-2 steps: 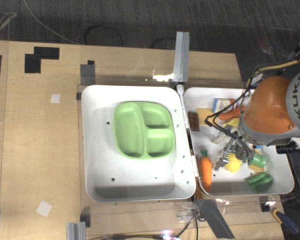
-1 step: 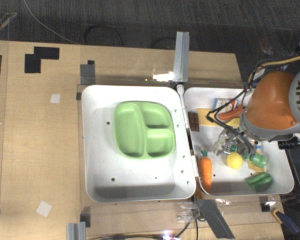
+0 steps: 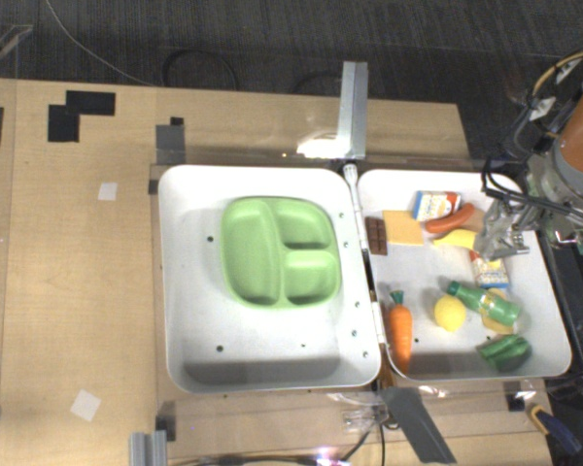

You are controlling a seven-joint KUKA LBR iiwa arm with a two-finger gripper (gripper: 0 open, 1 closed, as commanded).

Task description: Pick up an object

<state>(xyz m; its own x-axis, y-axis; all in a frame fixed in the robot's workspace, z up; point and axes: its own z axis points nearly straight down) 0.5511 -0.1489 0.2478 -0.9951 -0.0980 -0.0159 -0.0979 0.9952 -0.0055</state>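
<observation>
With the gripper point(image 3: 493, 244) low in the right bin point(image 3: 554, 304), its grip state not discernible, above a small carton point(image 3: 493, 276) (bottle point(image 3: 485, 302) and lemon point(image 3: 449, 314) just nearer), descend vertically, centre on one item, then close.

No lettering, number or brand can be read. The small blue-and-white box point(image 3: 435, 203) near the right bin's point(image 3: 562, 328) far edge carries print, but it is too small and blurred to make out.
</observation>
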